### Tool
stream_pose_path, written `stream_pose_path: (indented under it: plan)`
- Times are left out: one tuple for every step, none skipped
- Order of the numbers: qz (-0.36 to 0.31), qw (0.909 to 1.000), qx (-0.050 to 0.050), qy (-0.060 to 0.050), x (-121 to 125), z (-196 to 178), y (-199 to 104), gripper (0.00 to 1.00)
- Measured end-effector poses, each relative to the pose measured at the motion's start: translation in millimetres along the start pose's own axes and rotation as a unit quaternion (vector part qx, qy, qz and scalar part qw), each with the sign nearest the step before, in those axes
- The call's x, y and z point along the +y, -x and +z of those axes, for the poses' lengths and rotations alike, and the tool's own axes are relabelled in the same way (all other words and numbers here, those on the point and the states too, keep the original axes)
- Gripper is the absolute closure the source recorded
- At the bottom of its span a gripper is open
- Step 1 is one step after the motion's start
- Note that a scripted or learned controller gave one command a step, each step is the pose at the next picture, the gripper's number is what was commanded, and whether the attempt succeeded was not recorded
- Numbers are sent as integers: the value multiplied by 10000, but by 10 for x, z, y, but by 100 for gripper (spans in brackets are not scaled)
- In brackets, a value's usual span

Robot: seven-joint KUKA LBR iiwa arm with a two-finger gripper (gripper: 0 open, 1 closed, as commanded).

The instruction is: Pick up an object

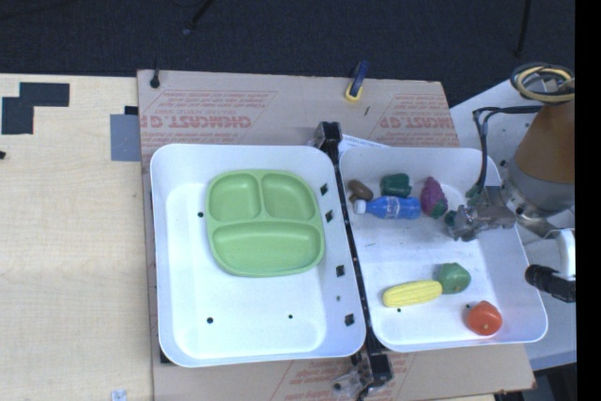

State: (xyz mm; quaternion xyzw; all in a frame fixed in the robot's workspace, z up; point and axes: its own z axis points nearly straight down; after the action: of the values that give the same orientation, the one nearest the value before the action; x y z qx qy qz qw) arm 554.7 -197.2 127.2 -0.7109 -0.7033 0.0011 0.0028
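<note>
The grey arm (545, 155) reaches in from the right, its gripper (463, 223) held low and pointing left, apparently tilted downward.

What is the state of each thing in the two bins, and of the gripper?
green divided plate: lying flat in the left bin, nothing on it.
blue bottle: lying on its side in the right bin.
yellow corn: lying flat, beside the green toy.
red toy: resting near the bin's front right corner.
purple toy: resting apart from the gripper.
gripper: low over the right bin, nothing seen between its fingers.
</note>
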Motion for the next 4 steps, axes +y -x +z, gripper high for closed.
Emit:
stream_pose_path:
  plan:
    - [-32, 10000, -2, 0, -13, -465, 29, 100]
    - [-72, 10000, -4, 7, -20, -872, 35, 100]
    - [-38, 10000, -12, 14, 50, -869, -416, 100]
    - [-43, 10000, -8, 11, 124, -822, -829, 100]
